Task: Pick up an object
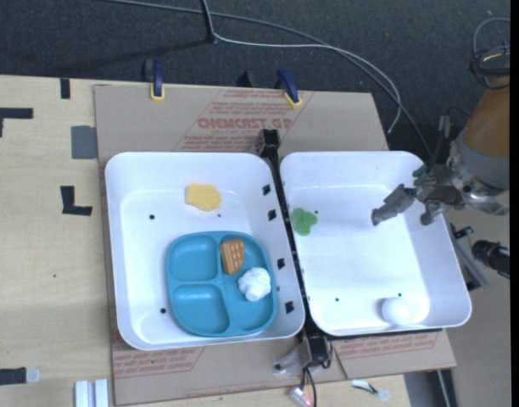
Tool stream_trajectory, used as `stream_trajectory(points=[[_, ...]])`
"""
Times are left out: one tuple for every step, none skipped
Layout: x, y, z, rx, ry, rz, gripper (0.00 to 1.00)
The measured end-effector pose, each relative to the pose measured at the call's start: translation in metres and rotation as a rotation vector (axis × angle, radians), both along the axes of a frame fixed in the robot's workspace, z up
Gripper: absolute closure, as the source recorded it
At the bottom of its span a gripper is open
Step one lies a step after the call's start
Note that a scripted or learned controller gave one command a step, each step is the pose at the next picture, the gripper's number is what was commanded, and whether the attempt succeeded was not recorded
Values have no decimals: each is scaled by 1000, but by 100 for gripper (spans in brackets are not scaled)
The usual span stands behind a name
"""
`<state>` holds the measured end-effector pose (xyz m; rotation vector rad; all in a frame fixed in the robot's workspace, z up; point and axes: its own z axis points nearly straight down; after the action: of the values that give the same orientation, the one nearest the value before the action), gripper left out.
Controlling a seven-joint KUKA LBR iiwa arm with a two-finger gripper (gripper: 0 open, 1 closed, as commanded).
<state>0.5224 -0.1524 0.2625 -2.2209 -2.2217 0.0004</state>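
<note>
My gripper point(404, 217) hangs over the right side of the right bin point(353, 170), open, with nothing between its fingers. A small green object point(304, 221) lies by that bin's left wall, well to the left of the gripper. A white ball point(401, 310) rests in the bin's near right corner, below the gripper. In the left bin point(132, 185) lie a yellow piece point(203, 197) and a blue divided plate point(192, 299). The plate carries a brown waffle-like piece point(232, 255) and a white lump point(255, 284).
The bins sit side by side on a cardboard sheet point(234, 117) held by two clamps at its far edge. A black divider point(281, 219) runs between the bins. Cables cross the dark floor behind. The arm's grey body point(488, 155) stands at the right.
</note>
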Motion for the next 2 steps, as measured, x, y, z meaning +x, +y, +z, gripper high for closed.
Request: stream_trajectory(points=[[41, 36, 89, -1, -8, 4, 0], [-28, 65, 53, 1, 2, 1, 0]])
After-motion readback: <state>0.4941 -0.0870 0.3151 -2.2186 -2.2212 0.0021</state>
